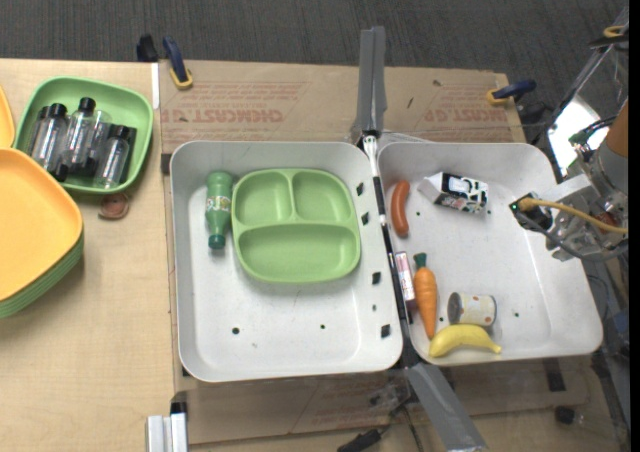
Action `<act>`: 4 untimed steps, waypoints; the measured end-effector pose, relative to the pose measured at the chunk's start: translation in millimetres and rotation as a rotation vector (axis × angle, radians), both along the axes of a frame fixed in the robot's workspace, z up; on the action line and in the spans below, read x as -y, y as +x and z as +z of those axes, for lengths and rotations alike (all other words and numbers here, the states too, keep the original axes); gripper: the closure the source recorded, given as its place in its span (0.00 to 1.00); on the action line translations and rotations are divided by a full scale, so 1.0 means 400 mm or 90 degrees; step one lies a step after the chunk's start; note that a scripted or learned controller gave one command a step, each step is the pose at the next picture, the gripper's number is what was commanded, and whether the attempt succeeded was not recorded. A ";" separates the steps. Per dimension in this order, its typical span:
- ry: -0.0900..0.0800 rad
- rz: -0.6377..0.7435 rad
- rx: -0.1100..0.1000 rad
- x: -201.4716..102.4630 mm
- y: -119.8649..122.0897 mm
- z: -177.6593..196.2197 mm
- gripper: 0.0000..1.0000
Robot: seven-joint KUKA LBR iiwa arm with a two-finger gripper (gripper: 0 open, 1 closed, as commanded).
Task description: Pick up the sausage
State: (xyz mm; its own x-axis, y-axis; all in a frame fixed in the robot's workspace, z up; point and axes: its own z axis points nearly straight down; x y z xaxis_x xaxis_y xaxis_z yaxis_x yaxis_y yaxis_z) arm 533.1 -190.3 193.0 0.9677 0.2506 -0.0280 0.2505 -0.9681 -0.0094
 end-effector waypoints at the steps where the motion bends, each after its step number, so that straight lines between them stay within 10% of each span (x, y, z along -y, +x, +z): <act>1: 0.000 0.003 -0.003 0.001 0.000 0.019 1.00; 2: 0.000 0.005 -0.005 0.002 0.000 0.038 1.00; 3: -0.001 -0.032 0.016 0.000 0.086 -0.255 1.00; 4: 0.004 0.083 0.016 0.074 0.005 -0.256 1.00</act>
